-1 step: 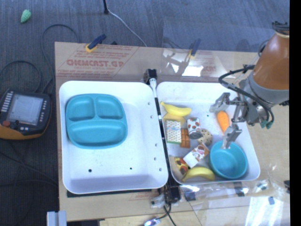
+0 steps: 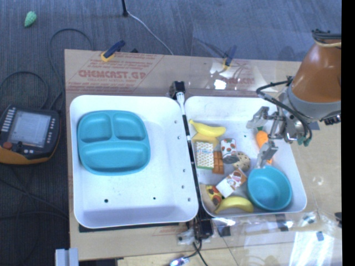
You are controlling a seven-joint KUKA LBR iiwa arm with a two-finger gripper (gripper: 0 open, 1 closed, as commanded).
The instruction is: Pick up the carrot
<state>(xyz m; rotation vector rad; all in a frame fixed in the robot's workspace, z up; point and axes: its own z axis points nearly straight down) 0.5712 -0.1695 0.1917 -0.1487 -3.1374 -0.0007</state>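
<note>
The carrot (image 2: 261, 139), small and orange, lies in the right bin (image 2: 233, 105) near its right wall, just above the blue bowl (image 2: 269, 188). My gripper (image 2: 265, 133) hangs over it, reaching in from the right under the orange band of the arm. The fingers stand open: one fingertip (image 2: 259, 117) is behind the carrot, and the other (image 2: 271, 147) crosses its near part. A bit more orange (image 2: 267, 160) shows below that finger. I see a gap between the far finger and the carrot.
The right bin also holds two bananas (image 2: 207, 129) (image 2: 235, 204), a box of crackers (image 2: 204, 154), small cans and other toy food left of the carrot. A blue divided plate (image 2: 113, 142) lies in the left bin (image 2: 89, 209). A pendant (image 2: 26, 133) rests at far left.
</note>
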